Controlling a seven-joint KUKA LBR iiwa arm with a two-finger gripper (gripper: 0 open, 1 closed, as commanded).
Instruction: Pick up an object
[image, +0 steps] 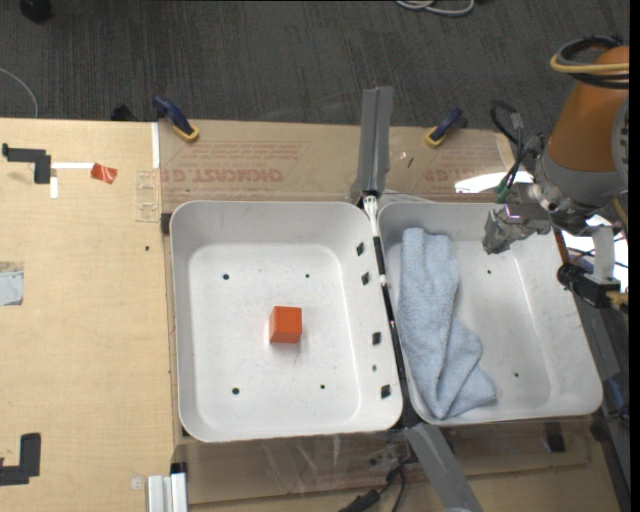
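An orange-red cube (286, 325) lies near the middle of the left bin (200, 300). A light blue-grey towel (442, 320) is draped lengthwise down the left half of the right bin (545, 340). My gripper (503, 232) hangs over the far part of the right bin, to the right of the towel's top end and apart from it. Nothing shows between its tips.
A grey divider post (374, 140) rises between the bins at the back. Blue-and-yellow clamps (176, 118) (444, 127) hold cardboard behind the bins. A wooden board (80, 300) lies to the left. Cables run beside the arm at right.
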